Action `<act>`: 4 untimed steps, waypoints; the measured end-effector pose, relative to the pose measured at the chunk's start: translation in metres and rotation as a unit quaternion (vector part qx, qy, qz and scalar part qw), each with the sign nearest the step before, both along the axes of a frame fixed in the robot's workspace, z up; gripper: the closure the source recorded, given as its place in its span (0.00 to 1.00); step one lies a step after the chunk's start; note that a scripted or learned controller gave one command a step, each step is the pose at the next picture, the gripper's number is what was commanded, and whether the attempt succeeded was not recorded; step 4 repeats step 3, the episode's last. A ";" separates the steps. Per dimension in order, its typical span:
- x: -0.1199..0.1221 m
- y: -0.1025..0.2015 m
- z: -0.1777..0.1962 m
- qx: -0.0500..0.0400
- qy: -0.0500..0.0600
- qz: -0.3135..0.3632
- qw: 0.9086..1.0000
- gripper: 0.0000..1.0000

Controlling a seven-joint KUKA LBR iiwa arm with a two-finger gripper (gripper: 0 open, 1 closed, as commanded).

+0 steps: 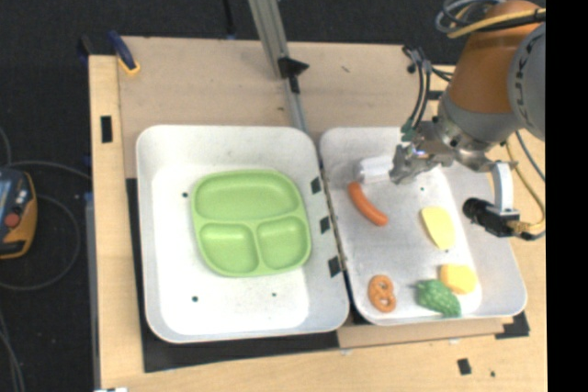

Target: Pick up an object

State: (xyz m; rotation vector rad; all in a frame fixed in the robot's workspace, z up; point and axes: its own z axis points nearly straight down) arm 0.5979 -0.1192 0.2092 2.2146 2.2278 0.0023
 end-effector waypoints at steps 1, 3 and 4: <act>0.000 0.054 -0.002 0.000 0.000 0.000 1.000 1.00; -0.023 0.158 0.010 0.000 0.001 0.001 1.000 1.00; -0.023 0.158 0.010 0.000 0.001 0.001 1.000 1.00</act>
